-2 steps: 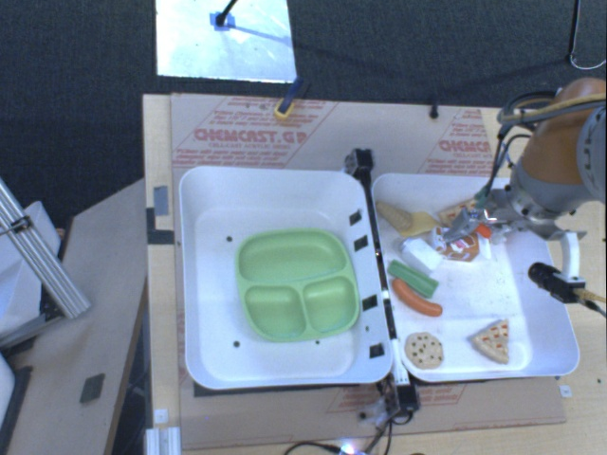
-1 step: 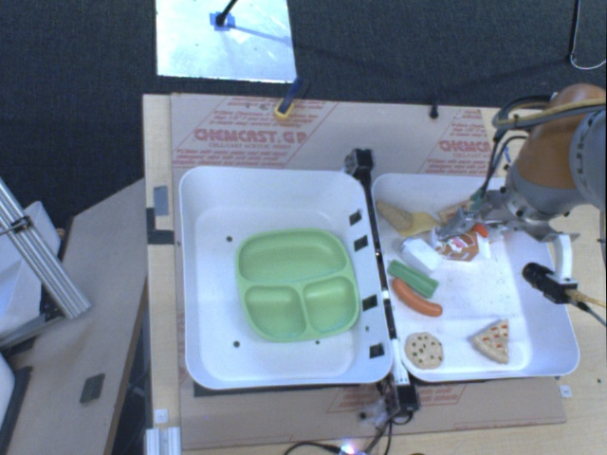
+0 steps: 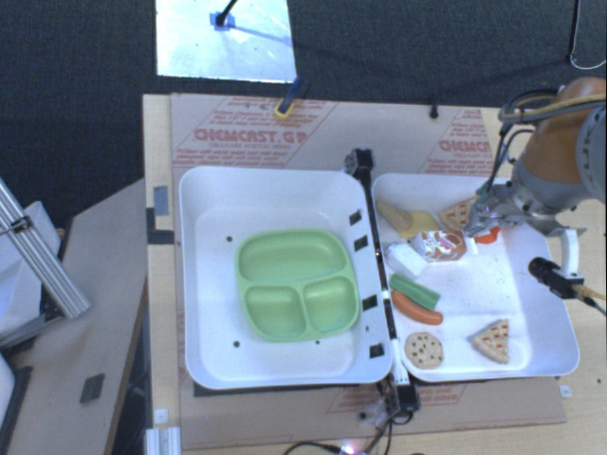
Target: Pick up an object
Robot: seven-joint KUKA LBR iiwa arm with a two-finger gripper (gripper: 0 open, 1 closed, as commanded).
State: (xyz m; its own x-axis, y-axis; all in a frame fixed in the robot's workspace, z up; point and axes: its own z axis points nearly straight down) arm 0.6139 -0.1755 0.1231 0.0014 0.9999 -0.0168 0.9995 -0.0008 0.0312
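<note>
White plastic, two shallow bins side by side on a bench [image 3: 247, 126] of printed board; left bin [image 3: 204, 254] with a green divided tray [image 3: 296, 282] about at its middle, three compartments, one long at the back and two smaller at the front; black clips down the seam between the bins.

Right bin [image 3: 550, 344] with toy food scattered across it: pale yellow piece [image 3: 398, 219] near the back left corner; white block [image 3: 404, 257] just in front of it, touching or nearly touching a red and white wrapped item [image 3: 442, 245]; green bean pod [image 3: 414, 291] lying slantwise, just beside an orange hot dog [image 3: 418, 312] in front of it; round chocolate-chip cookie [image 3: 423, 350] near the front wall; pizza slice [image 3: 494, 340] further right, well apart from the cookie; second pizza slice [image 3: 457, 214] at the back, partly behind the gripper.

Gripper [image 3: 484, 218] low over the back of the right bin, beside the wrapped item and the back pizza slice, a small red-orange bit [image 3: 487, 237] just under it; fingers too blurred to call spread or pressed together; nothing clearly between them. Grey arm [image 3: 560, 173] with orange band at far right, reaching in over the bin wall.
</note>
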